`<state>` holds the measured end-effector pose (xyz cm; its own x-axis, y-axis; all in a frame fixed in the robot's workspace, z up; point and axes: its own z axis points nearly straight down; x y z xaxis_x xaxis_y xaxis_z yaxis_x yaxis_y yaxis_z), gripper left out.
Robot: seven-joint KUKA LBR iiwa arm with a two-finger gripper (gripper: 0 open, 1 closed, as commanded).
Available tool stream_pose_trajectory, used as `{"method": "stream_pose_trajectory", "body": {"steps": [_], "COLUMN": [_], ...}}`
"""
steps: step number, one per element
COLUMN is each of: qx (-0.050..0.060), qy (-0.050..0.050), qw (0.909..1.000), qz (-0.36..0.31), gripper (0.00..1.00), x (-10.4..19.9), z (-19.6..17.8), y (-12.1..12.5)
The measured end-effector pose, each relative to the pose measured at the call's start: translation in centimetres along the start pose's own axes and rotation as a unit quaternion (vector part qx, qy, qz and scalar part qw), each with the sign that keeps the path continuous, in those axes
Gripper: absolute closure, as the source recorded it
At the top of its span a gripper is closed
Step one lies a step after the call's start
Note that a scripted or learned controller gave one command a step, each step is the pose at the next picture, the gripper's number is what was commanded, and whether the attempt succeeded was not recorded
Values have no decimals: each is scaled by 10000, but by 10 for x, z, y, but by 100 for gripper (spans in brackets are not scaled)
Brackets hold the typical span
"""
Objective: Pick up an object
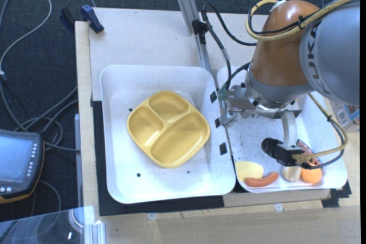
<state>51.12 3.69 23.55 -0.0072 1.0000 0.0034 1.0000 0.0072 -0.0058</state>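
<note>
Small objects are sitting along the lower edge of the right bin, with the arm hanging over that bin.
A red sausage [262, 180] is lying against the lower edge of the right bin [247, 140], touching a pale yellow piece [249, 169] just to its left, near the lower-left corner. A small beige cylinder [290, 173] and an orange ball [310, 175] are sitting close together further along that edge, toward the lower-right corner. The gripper [230, 107] is hovering at this bin's left edge, beside the divide, apart from those objects. How wide it is spread can't be told, nor whether it has hold of anything. A yellow divided plate [167, 128] is lying mid left bin [114, 123].
</note>
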Motion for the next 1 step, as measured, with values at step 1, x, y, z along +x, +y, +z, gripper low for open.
{"method": "stream_pose_trajectory", "body": {"steps": [1], "qx": [-34], "qy": [-3], "qw": [10000], "qz": [-4], "gripper": [100], "x": [59], "z": [-7], "y": [1]}}
